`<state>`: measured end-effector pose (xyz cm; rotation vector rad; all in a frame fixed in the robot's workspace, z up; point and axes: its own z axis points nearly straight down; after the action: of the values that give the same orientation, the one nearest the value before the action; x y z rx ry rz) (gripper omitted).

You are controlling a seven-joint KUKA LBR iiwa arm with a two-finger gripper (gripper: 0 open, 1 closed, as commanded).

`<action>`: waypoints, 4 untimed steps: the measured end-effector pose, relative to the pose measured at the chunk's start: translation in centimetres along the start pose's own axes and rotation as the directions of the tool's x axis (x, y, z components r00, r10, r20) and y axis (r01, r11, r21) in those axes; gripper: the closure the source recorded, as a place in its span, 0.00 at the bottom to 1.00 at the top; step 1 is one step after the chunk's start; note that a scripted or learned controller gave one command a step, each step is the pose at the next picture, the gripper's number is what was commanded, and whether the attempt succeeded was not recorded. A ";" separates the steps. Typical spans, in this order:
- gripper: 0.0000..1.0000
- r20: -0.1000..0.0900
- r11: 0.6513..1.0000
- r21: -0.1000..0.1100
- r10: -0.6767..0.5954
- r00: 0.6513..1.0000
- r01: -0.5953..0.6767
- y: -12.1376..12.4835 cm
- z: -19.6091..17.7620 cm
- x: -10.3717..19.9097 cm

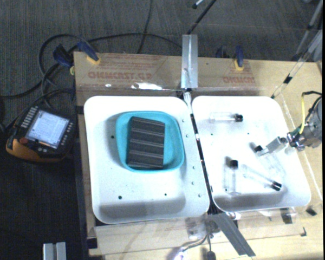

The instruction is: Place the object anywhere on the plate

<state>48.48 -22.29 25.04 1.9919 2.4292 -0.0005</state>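
A dark ribbed rectangular block (147, 142) lies on the turquoise rounded plate (176, 145); bench lettering is unreadable; the gripper's (262, 148) state cannot be told.

A dark grey carpeted floor (54, 15) surrounds a pale wooden tabletop (135, 69) printed with faded red lettering. Black cables (54, 85) loop across the carpet at left, beside an orange handheld control pendant with a lit screen (40, 131). Blue-and-yellow clamps (86, 52) grip the tabletop's far edge, and a vertical grey metal bar (190, 61) rises at its middle.
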 end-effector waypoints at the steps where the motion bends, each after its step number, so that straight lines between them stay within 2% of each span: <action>1: 0.00 0.000 1.000 0.000 0.000 1.000 0.000 0.0 0.0 0.0; 2: 0.00 0.000 1.000 0.001 0.023 1.000 -0.023 0.0 1.1 0.0; 3: 0.00 -0.002 0.999 0.002 0.042 0.999 -0.042 0.9 7.9 4.9; 4: 0.00 0.001 0.987 -0.001 -0.160 0.987 0.160 2.3 -0.4 1.0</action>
<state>50.54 -20.85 25.43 1.7896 2.5799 -0.0007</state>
